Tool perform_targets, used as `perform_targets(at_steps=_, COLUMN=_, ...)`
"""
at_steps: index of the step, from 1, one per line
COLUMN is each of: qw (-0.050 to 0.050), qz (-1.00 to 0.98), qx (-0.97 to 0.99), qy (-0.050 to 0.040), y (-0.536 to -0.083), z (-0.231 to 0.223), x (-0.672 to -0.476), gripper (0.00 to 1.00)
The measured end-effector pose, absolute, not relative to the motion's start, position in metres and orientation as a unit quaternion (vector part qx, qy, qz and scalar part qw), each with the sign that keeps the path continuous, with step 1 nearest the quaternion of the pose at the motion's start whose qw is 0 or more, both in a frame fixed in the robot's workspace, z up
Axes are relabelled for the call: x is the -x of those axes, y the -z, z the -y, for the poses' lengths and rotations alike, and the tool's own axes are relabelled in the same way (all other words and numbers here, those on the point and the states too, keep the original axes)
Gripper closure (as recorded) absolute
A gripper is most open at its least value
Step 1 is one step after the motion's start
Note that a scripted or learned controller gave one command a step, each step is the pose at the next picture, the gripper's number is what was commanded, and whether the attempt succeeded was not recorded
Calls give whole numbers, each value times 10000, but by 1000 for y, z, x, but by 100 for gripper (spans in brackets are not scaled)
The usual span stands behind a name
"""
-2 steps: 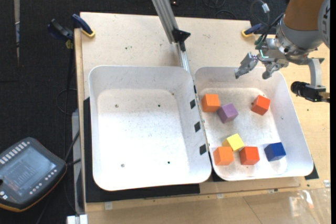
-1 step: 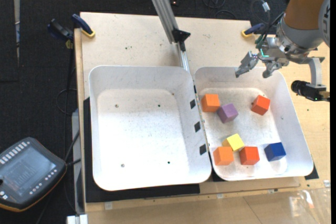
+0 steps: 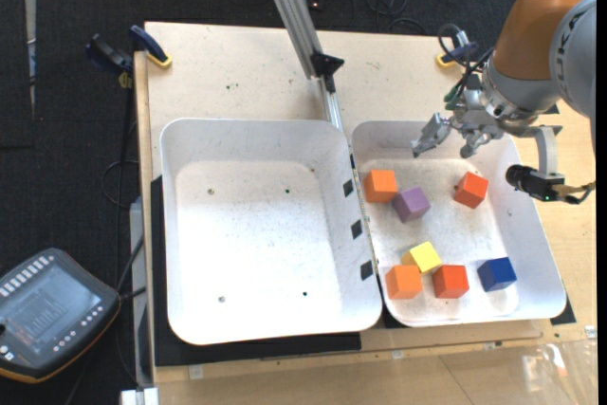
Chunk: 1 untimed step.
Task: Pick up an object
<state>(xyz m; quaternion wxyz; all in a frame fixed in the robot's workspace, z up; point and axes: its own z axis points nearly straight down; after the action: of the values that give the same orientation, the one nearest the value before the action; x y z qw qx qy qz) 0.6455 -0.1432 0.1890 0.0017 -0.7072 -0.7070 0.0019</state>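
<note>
Several small cubes lie in the right bin [image 3: 531, 232]: an orange cube [image 3: 381, 185], a purple cube [image 3: 412, 203], a red-orange cube [image 3: 470, 190], a yellow cube [image 3: 424, 256], another orange cube [image 3: 404, 281], a red cube [image 3: 451, 281] and a blue cube [image 3: 496, 274]. My gripper [image 3: 449, 139] hangs over the far part of this bin, above and behind the cubes. Its two fingers are spread apart, open, with nothing between them. The red-orange cube is the nearest one, just below and to the right of the fingertips.
The left bin [image 3: 190, 232] sits beside the right one, sharing a raised middle edge. A slanted metal rail [image 3: 289, 0] runs down to the bins' far junction. Clamps sit at the bench's far corners. A teach pendant [image 3: 47, 313] lies at the lower left.
</note>
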Motion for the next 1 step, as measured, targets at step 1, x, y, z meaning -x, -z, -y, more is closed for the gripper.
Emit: perform_targets(at_steps=1, qw=22, qz=7077, qx=7065, qy=-16, y=-137, z=133, x=-641, gripper=0)
